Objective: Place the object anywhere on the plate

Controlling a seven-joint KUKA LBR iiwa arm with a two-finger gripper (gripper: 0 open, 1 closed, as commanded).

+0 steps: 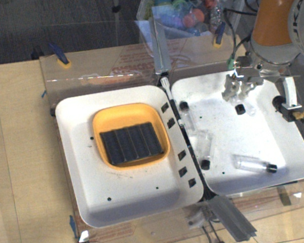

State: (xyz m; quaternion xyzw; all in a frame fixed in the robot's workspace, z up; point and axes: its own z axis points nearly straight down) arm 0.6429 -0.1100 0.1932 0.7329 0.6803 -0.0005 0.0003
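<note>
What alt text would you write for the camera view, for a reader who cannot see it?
A yellow plate holding a dark ridged block sits in the left white bin. The gripper hangs over the right white bin, where a clear tube with a black cap lies near the front.

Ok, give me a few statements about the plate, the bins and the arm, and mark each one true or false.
1. The yellow plate sits in the left bin. True.
2. A dark ridged block lies on the plate. True.
3. The gripper hangs over the left bin. False: it is over the right bin, near its far edge.
4. A clear tube with a dark cap lies on the plate. False: it lies in the right bin, near the front.
5. The arm has an orange part. True.
</note>
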